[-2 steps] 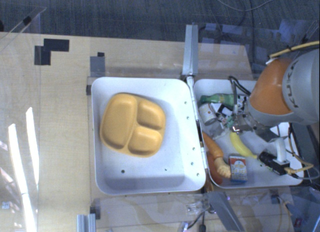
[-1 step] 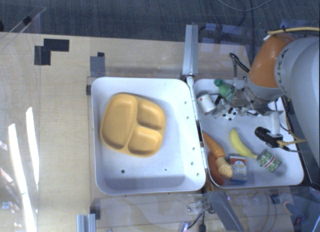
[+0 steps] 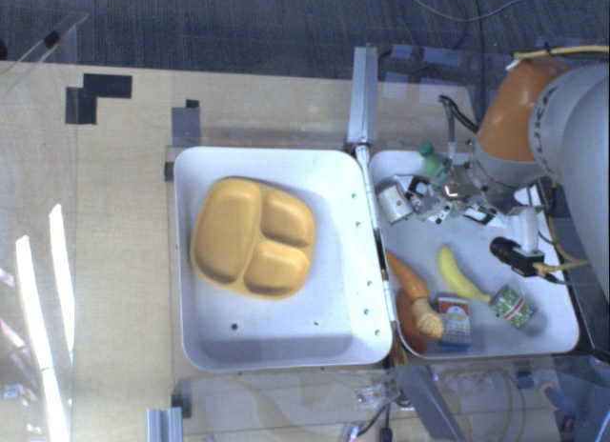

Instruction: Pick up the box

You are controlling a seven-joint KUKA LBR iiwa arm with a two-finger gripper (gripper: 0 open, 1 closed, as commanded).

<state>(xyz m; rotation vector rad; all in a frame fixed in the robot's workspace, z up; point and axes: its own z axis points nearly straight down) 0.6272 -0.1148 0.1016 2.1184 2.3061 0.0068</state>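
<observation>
From where I stand, the left bin [image 3: 276, 350] holds just a yellow divided tray [image 3: 253, 237], which has no part in this job. In the right bin [image 3: 562, 340], an orange carrot-like piece [image 3: 410, 283] lies at the left wall, and just beside it, near the front edge, sits the box [image 3: 456, 321], untouched as far as I can judge. A banana [image 3: 457, 273] lies behind it, a small green can [image 3: 512, 307] to its right. The end effector [image 3: 448, 190] hovers over the bin's far end, well apart from the box; whether it is spread or pressed together I cannot tell. The whole reach, grasp and lift look left to do.
</observation>
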